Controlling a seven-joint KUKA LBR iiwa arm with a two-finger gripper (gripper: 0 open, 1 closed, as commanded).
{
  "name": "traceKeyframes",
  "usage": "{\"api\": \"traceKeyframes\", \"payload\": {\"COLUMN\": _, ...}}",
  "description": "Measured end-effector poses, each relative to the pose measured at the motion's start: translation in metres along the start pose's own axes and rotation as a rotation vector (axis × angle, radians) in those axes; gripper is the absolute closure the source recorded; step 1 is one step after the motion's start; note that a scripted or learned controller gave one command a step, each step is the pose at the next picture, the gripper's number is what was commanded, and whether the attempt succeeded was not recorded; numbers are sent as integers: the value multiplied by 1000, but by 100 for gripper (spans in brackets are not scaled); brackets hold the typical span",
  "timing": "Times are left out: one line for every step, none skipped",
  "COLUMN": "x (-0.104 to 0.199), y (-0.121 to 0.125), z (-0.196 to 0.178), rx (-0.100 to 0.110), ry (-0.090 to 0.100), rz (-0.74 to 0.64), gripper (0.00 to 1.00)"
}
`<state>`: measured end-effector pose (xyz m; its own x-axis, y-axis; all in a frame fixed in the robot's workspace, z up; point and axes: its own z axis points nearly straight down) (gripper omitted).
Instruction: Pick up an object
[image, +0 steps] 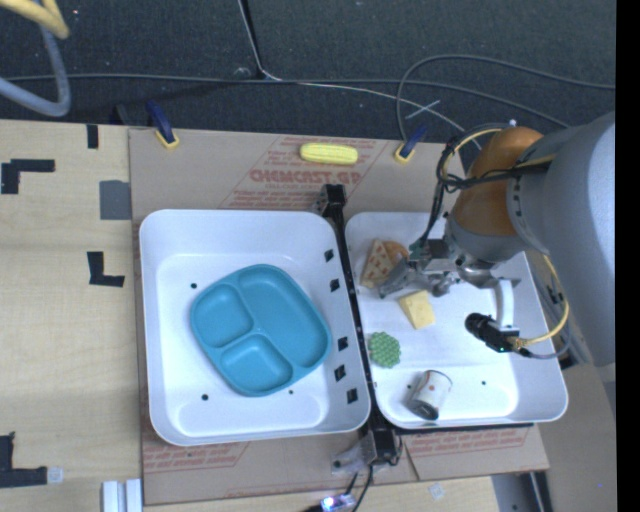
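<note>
The right bin (540, 400) holds several objects. A tan wedge (381, 260) lies at its far left and a yellow block (419, 311) sits near its middle. Closer to the front are a green round piece (384, 348) and a small grey cup (428, 392) lying on its side. My gripper (412, 277) hangs low over the bin's far half, between the tan wedge and the yellow block and just above the block's top edge. I see nothing held in it.
The left bin (170, 400) holds a blue divided plate (260, 328). A yellow banana-like toy (328, 153) lies on the cardboard behind the bins. The divider (346, 300) runs between the bins. The arm's bulk covers the right bin's far right corner.
</note>
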<state>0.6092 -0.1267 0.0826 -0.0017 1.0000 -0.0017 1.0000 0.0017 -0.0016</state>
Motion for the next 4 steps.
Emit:
{"api": "traceKeyframes", "payload": {"x": 0, "y": 1, "z": -13, "rx": -3, "ry": -1, "rz": -1, "gripper": 100}}
{"api": "traceKeyframes", "payload": {"x": -5, "y": 2, "z": -75, "rx": -5, "ry": 1, "rz": 1, "gripper": 100}}
{"api": "traceKeyframes", "payload": {"x": 5, "y": 8, "z": -127, "rx": -5, "ry": 1, "rz": -1, "gripper": 100}}
{"api": "traceKeyframes", "payload": {"x": 5, "y": 9, "z": -173, "rx": -5, "ry": 1, "rz": 0, "gripper": 100}}
